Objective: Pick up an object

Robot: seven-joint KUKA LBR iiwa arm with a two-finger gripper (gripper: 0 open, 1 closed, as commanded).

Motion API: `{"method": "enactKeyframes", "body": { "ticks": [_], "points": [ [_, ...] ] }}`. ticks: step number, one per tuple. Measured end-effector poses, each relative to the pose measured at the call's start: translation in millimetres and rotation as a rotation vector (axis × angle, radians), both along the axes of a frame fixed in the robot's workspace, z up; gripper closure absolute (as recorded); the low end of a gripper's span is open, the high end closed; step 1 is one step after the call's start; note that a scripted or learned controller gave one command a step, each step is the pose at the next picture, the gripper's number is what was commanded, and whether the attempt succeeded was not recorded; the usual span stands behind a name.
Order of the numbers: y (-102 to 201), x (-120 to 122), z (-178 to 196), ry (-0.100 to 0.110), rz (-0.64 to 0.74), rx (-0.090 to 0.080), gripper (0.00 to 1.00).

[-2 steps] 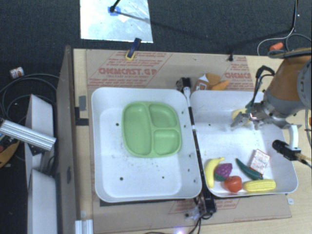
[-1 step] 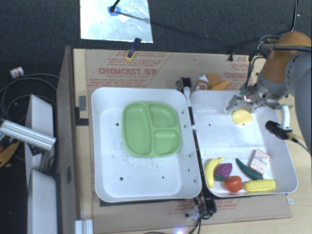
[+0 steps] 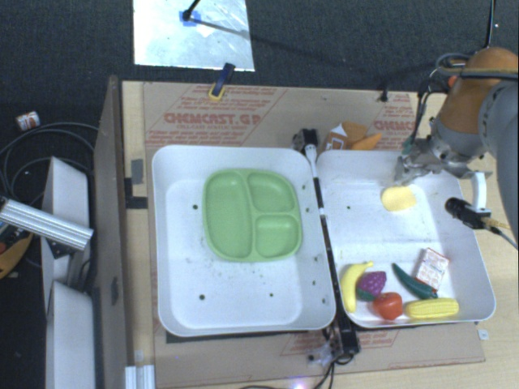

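Cardboard is covering the bench (image 3: 243,108) under two white bins, and I am watching the jaws (image 3: 409,167) hovering in the right bin (image 3: 478,278) just above a pale yellow object (image 3: 398,198), though I cannot tell how wide they are standing, while a green divided plate (image 3: 250,215) is lying in the left bin (image 3: 182,298).
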State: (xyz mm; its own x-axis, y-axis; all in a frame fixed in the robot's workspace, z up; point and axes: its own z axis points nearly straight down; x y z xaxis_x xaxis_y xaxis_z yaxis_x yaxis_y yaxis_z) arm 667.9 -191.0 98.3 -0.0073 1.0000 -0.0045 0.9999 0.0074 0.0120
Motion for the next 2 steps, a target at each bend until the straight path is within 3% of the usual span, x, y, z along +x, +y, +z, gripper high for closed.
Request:
{"method": "enactKeyframes", "body": {
  "ticks": [1, 2],
  "points": [
    [0.2, -0.2, -0.5, 0.001, 0.001, 0.0, 0.0],
    [-16.8, -23.9, 44.4, 0.006, -0.007, 0.002, 0.0]
  ]
}}
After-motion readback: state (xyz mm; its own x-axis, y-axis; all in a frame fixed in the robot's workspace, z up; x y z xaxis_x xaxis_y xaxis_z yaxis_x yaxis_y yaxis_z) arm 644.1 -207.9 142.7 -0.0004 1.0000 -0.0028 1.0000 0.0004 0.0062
